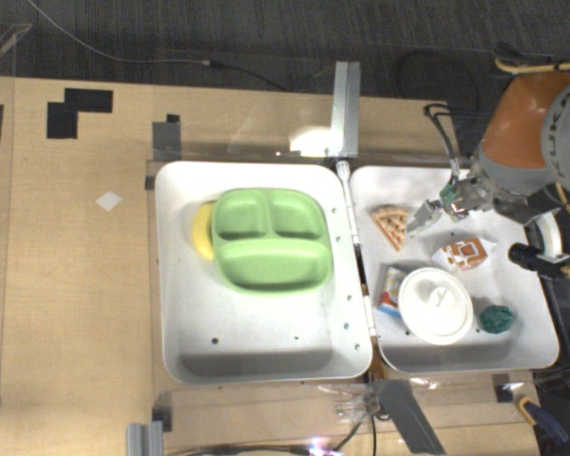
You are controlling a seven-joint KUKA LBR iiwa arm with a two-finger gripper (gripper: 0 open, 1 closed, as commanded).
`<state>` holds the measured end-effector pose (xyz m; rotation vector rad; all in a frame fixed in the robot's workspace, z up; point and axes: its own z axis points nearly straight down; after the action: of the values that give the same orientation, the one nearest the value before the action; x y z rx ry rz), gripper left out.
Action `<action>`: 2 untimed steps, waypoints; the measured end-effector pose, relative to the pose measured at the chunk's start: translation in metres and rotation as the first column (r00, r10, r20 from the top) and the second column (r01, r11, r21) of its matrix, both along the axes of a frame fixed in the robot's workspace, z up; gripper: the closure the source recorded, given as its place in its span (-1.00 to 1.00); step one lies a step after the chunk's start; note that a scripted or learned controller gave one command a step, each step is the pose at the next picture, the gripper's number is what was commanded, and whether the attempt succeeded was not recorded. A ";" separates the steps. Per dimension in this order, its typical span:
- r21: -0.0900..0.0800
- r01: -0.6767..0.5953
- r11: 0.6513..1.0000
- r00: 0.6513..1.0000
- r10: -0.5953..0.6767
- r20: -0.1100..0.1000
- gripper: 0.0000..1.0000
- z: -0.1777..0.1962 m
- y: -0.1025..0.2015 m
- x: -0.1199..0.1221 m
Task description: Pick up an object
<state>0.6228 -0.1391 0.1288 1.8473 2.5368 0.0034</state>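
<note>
My gripper [426, 218] hangs over the upper middle of the right bin [522, 354], its metal fingers reaching left and down, with nothing visibly between them. Just left of the tips lies a brown waffle-patterned wedge [391, 225]. A small brown-and-white pastry-like piece [465, 253] lies below and right of the gripper. A white round lid or bowl [437, 303] rests lower in the bin, partly over a flat packet [389, 291] with red and blue marks. A dark green lump [497, 319] sits at the lower right.
The left bin [185, 331] holds a green divided tray [270, 237] with a yellow object [201, 231] poking out from under its left edge. A metal divider [356, 255] separates the bins. The arm's orange band [513, 126] is at the upper right.
</note>
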 end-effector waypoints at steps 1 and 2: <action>-0.002 -0.154 0.988 0.988 0.154 0.003 -1.00 0.080 -0.023 0.036; -0.002 -0.183 0.983 0.983 0.183 0.004 -1.00 0.130 0.008 0.023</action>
<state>0.6461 -0.1315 0.2589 1.6039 2.6919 0.0054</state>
